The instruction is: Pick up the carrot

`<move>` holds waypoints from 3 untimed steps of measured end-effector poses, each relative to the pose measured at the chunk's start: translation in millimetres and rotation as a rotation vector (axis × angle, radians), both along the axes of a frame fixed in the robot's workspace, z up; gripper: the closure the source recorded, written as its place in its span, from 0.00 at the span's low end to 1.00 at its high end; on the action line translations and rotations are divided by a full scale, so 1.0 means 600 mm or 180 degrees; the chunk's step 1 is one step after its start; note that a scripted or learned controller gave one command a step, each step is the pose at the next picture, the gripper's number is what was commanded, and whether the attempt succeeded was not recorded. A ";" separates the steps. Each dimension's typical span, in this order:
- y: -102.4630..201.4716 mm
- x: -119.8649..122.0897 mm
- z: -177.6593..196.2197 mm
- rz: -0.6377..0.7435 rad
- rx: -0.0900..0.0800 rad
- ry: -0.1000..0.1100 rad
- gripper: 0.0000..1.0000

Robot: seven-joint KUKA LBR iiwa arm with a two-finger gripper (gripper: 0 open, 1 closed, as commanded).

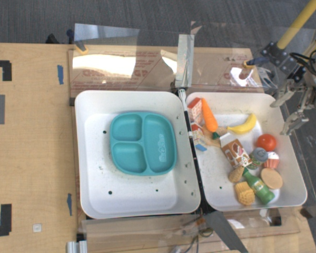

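orange tapered carrot (209, 118) lies beside curved banana (243, 125).

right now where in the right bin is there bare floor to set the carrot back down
Bare floor in the right bin lies along its near-left part, between the divider and the corn cob. A smaller patch sits beyond the banana by the far wall. From the carrot to the green bottle, it is crowded.

tray (144, 143) in left bin (89, 141), carrot (209, 118) in right bin (292, 178)
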State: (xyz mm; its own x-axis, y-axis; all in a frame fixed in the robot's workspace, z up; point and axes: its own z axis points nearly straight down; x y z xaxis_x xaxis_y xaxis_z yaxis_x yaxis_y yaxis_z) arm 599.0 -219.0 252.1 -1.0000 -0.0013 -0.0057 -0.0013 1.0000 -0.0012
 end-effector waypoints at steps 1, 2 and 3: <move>0.104 0.022 -0.201 0.0151 0.0004 -0.0007 0.00; 0.189 0.049 -0.230 0.0193 -0.0015 -0.0103 0.00; 0.196 0.109 -0.232 0.0254 -0.0025 -0.0126 0.00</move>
